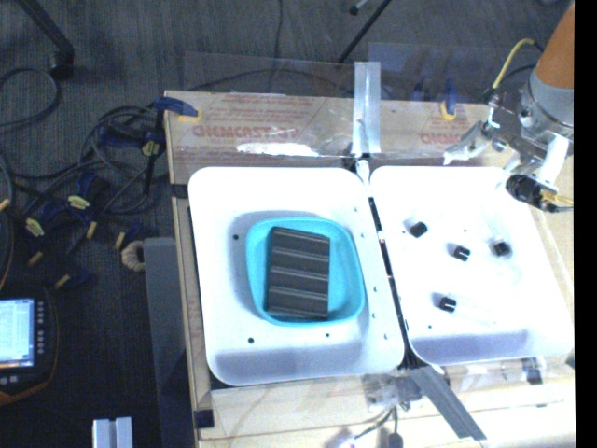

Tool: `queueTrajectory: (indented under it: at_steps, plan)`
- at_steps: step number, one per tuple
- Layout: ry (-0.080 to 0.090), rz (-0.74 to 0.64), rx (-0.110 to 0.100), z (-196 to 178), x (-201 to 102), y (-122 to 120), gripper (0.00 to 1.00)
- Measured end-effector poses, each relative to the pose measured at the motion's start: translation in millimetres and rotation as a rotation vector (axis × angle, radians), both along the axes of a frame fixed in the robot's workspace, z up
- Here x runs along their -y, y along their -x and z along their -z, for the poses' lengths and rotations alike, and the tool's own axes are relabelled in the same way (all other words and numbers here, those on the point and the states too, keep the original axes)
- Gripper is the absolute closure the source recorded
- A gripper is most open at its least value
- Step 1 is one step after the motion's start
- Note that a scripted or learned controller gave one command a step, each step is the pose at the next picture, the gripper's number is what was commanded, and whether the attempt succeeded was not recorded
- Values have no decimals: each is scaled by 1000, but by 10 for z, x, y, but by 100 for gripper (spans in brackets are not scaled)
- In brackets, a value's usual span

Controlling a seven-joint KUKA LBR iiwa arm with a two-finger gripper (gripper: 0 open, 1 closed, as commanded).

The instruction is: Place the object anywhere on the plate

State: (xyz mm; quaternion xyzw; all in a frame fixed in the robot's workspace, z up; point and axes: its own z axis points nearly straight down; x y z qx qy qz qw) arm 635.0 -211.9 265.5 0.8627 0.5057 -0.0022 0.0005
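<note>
Camera view from above, so both bins are seen at a slant. The left bin (216,348) is taken up mostly by a blue plate (352,273), squarish with rounded corners, sat roughly in the middle of the bin floor. A dark grey ribbed block (298,271) is laid flat on that plate, well inside its rim, with its grooves running across and its long side pointing away from the camera. It's tilted just a touch against the plate's edges. Nothing else can be made out on the plate.

The right bin (490,336) is dotted with four small black pieces: one near the far left (417,229), two near each other towards the middle right (460,251) (501,247), and one nearer the camera (446,301). All four are kept well apart from the bin walls and none are touching. What they actually are can't be told, too small tbh.

The gripper (504,140) is seen over the far right corner of the right bin, apart from the block and the plate. Whether it's open or closed can't be told, and nothing is seen held in it.
</note>
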Motion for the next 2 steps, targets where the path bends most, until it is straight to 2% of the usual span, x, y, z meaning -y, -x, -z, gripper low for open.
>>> queueTrajectory:
  at_steps: [1,2]
  plan:
    - [1,129,3,-1610,-50,2,0]
    - [1,288,0,-370,-17,110,0]
